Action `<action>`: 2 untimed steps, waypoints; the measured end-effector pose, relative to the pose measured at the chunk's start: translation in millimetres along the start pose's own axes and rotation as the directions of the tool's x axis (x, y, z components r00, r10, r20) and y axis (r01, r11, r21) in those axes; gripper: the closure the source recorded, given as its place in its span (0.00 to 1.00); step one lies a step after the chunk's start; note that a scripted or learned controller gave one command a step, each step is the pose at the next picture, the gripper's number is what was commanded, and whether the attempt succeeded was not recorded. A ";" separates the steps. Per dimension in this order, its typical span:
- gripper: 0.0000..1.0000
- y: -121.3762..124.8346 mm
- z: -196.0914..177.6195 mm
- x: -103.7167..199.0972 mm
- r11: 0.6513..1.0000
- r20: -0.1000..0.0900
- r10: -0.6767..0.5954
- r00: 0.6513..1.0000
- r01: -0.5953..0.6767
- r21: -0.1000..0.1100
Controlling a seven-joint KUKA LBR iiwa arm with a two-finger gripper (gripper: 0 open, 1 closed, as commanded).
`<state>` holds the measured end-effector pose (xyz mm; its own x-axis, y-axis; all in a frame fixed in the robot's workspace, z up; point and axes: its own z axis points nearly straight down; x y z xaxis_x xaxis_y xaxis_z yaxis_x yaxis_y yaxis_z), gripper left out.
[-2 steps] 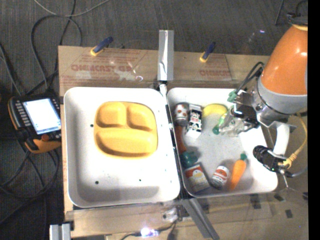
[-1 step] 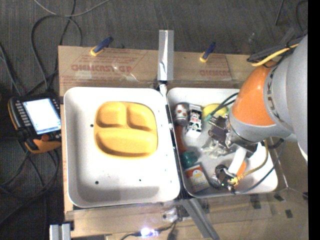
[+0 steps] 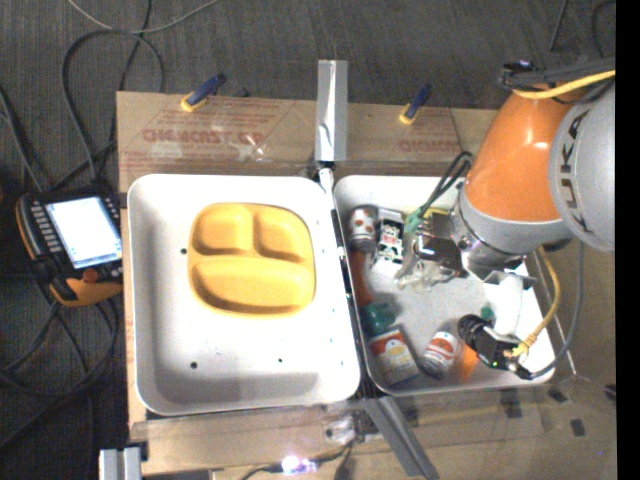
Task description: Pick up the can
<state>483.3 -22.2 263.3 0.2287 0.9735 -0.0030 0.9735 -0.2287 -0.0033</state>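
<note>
Grey metal gripper (image 3: 425,258) hangs over the middle of the right bin (image 3: 540,368); I cannot tell its state. Just to its left, a can (image 3: 362,228) lies near the bin's upper left corner beside a small white packet (image 3: 389,240). Two more cans (image 3: 392,353) (image 3: 440,351) rest along the bottom edge. A yellow tray (image 3: 253,258) sits in the left bin (image 3: 160,348).

"KUKA" lettering on grey arm (image 3: 590,173); other labels unreadable.
</note>
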 end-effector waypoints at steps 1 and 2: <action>1.00 -4.6 61.2 14.7 0.942 0.001 0.336 0.942 -0.336 0.004; 1.00 -0.7 -69.4 4.6 0.982 0.001 0.190 0.982 -0.190 -0.002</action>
<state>483.9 -17.4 332.7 0.4091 0.9125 -0.0043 0.9125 -0.4091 -0.0003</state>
